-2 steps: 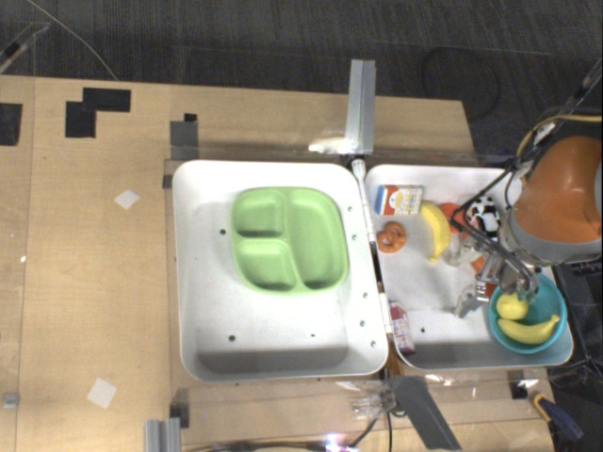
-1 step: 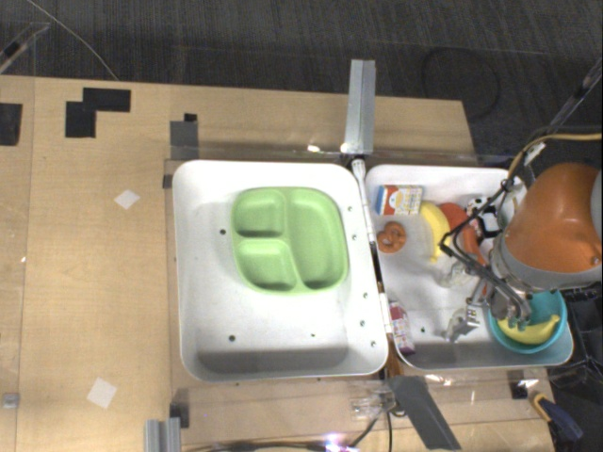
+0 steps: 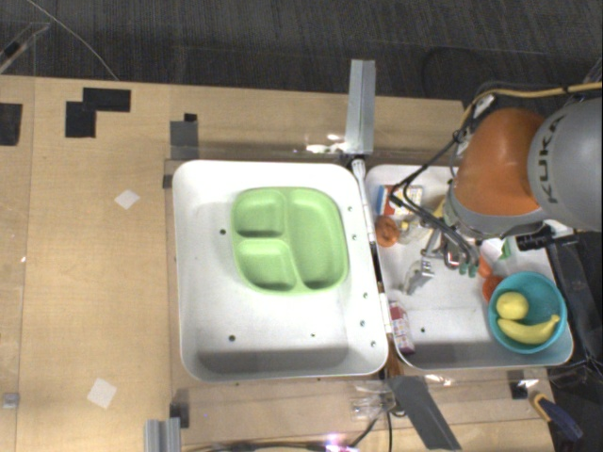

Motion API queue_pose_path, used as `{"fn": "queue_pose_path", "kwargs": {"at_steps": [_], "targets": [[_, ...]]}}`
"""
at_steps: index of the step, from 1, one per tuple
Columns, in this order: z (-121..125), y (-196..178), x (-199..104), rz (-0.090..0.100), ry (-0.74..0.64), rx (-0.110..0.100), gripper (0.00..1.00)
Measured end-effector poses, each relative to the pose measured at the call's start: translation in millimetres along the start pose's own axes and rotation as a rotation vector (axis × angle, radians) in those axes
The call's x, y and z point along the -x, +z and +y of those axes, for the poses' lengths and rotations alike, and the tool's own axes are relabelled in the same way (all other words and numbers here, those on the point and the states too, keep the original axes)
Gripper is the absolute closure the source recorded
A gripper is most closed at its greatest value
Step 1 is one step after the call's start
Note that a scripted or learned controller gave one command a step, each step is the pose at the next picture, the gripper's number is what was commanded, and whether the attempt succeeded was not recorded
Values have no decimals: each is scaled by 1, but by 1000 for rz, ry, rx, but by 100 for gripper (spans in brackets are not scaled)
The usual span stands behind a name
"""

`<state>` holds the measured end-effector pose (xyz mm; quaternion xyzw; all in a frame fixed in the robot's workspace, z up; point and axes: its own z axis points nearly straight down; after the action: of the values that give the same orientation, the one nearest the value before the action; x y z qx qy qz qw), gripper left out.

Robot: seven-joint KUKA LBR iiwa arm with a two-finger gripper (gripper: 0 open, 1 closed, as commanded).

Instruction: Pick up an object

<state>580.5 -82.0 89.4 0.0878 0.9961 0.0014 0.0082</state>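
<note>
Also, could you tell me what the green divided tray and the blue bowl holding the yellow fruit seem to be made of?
The green divided tray looks like moulded plastic, semi-matte: uniform colour, rounded compartment walls, soft highlights. The blue bowl also looks like plastic, with a smooth even rim and flat colour, though glazed ceramic can't be excluded. The banana inside looks evenly yellow; whether it is real or a plastic toy is unclear.

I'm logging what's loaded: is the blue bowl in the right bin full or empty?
Not empty. The blue bowl holds a banana and a round yellow fruit, lying inside its rim.

Green three-compartment tray (image 3: 287, 239) in left bin, blue bowl (image 3: 526, 311) — yellow fruit inside — right bin's corner
</note>
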Motion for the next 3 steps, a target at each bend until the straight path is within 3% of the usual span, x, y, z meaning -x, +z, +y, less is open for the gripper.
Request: {"fn": "queue_pose_path", "kwargs": {"at_steps": [1, 2, 3], "targets": [[-105, -48, 43, 3, 33, -8, 0], [-109, -1, 25, 6, 197, -4, 0], [-104, 0, -7, 3, 332, -5, 0]]}}
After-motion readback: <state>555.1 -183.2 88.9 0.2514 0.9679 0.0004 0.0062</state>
